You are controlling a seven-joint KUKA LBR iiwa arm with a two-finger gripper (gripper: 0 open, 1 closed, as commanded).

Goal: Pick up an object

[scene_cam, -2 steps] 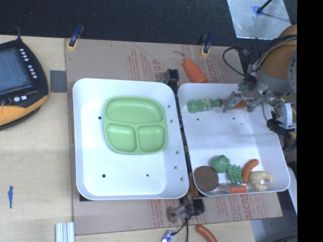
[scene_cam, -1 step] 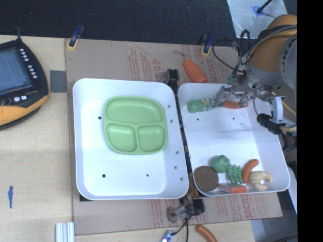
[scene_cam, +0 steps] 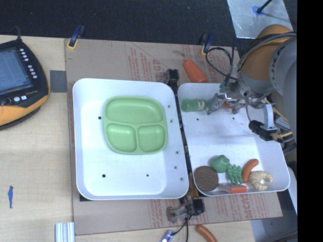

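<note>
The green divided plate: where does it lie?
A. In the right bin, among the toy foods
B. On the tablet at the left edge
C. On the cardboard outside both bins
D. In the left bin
D: the plate rests on the floor of the left bin, while the toy foods sit in the right bin.

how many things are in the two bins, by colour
Green: 4 - divided plate in the left bin; small item, round piece, ridged piece in the right bin
Brown: 1 - round cookie
Orange-red: 2 - sausage, thin stick
Tan: 1 - croissant
Total: 8
</note>
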